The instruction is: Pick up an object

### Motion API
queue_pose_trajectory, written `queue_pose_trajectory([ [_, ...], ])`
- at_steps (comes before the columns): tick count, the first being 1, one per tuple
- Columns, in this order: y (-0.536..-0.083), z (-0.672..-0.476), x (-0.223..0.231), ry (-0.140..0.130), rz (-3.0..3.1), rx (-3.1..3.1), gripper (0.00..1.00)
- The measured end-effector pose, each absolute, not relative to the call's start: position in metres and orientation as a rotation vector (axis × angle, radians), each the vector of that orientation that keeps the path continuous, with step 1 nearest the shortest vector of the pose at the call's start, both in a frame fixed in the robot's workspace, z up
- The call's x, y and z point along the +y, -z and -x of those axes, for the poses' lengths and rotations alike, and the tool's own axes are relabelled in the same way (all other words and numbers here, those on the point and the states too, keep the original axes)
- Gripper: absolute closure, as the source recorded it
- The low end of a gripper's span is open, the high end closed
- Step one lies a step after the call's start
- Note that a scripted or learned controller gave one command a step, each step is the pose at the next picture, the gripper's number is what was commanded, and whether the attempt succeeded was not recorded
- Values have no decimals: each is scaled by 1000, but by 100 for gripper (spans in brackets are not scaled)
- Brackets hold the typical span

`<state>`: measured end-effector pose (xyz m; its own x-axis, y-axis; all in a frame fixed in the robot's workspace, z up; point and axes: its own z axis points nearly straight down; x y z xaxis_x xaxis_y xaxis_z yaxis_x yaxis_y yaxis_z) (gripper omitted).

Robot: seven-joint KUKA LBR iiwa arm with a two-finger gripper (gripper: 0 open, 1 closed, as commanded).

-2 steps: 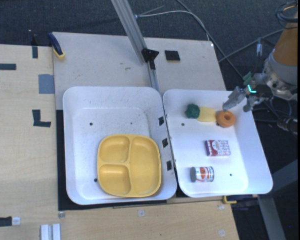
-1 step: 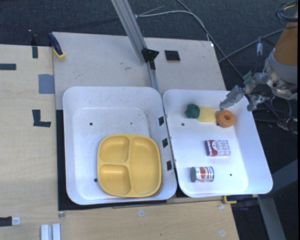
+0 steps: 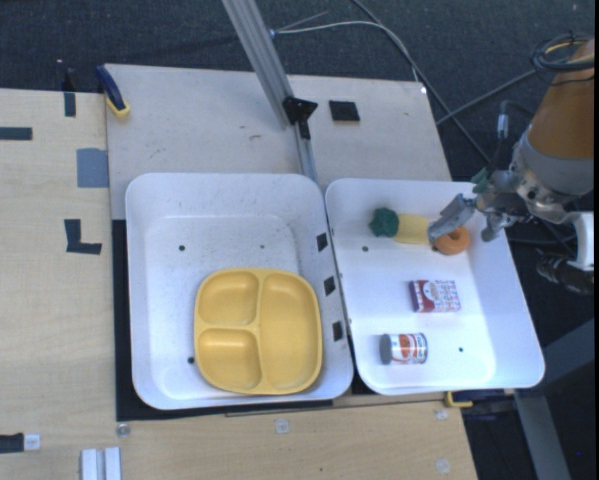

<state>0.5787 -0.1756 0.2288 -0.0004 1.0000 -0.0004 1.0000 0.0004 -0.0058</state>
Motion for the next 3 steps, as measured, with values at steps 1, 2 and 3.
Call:
queue_pose_trajectory([
  [1,-171,-571,-183,-8,2218,-2217,0],
  [2,-109,-573,-189,-8,2217,-2219,0],
  [3,-123,-574,-188,-3,2218,-2223,100],
])
